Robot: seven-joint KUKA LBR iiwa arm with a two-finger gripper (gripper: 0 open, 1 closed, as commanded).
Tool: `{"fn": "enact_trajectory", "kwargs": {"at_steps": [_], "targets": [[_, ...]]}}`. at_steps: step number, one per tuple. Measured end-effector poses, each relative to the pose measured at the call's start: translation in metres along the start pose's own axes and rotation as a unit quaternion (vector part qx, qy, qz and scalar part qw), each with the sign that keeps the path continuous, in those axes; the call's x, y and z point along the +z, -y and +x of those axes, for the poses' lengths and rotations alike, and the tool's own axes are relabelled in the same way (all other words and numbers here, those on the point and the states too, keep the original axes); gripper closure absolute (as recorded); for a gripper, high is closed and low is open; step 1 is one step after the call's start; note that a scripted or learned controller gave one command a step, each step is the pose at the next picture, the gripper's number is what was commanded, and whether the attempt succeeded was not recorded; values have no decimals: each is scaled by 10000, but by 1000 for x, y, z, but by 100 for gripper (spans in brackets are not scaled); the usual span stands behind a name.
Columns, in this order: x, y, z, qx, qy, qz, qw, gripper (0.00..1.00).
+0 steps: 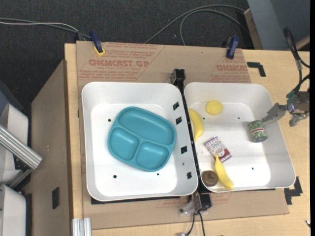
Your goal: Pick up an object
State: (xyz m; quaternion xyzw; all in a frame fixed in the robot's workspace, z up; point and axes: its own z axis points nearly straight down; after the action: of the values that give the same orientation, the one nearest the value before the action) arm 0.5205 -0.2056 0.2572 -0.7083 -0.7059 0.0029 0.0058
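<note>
The right bin [278, 166] holds several small objects. A green can [257, 131] lies near its right side. A round yellow piece [213, 107] sits at the back, and a yellow fruit [196, 123] leans on the left wall. A small printed packet [217, 148] lies mid-bin, with a banana [223, 174] and a brown round piece [209, 178] at the front. My gripper [275, 113] reaches in from the right edge, just above and right of the green can, close to it. I see nothing held in it.
The left bin [93, 146] carries a teal divided plate [141, 138]. A black divider clip strip [183, 132] runs between the bins. Blue clamps [97, 44] [231, 46] pin the cardboard at the back. Cables trail across the dark floor behind.
</note>
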Motion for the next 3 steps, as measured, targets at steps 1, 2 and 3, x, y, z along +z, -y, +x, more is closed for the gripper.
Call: {"fn": "enact_trajectory", "kwargs": {"at_steps": [1, 2, 3], "targets": [[-6, -2, 1, -20, 15, -57, 10000, 0], [56, -7, 0, -17, 3, -27, 10000, 0], [107, 1, 6, -15, 1, -30, 10000, 0]]}}
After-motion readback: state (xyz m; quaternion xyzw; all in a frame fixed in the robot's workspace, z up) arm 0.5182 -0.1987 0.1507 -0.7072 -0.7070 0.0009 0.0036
